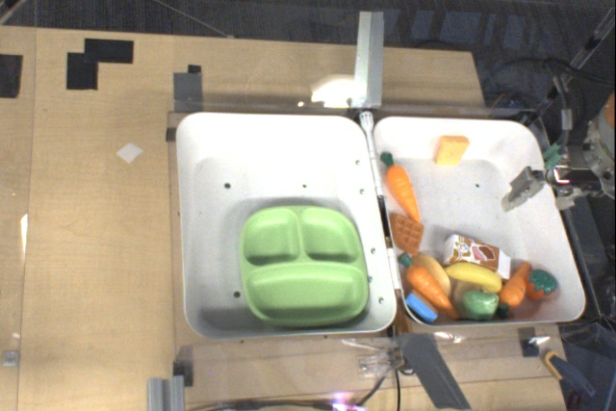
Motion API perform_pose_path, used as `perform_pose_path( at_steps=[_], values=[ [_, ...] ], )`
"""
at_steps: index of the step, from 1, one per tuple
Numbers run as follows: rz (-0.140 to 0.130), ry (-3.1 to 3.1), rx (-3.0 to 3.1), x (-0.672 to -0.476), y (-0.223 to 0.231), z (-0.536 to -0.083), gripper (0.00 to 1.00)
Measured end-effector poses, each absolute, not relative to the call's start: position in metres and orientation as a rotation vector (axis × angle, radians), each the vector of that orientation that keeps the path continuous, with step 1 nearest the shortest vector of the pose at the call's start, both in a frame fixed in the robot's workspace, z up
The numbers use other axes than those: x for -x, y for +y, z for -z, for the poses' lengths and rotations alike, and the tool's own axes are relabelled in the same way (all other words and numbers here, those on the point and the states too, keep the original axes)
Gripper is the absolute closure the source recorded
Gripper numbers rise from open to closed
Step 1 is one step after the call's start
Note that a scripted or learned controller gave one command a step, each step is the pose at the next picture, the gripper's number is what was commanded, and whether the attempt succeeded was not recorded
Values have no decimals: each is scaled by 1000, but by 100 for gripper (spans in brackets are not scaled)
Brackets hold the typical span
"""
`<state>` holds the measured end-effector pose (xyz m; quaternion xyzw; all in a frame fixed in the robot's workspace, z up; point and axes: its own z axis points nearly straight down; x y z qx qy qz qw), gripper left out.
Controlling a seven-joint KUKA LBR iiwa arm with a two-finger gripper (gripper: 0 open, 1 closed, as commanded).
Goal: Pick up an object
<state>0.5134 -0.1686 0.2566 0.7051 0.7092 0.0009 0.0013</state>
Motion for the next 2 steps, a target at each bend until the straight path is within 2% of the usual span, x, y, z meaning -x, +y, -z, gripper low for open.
perform_pose_path(
  at_steps=[1, 2],
  values=[
    [-2, 2330, -2105, -599, -162, -122, 0],
    [-3, 2329, -2104, -599, -162, -122, 0]
  ],
)
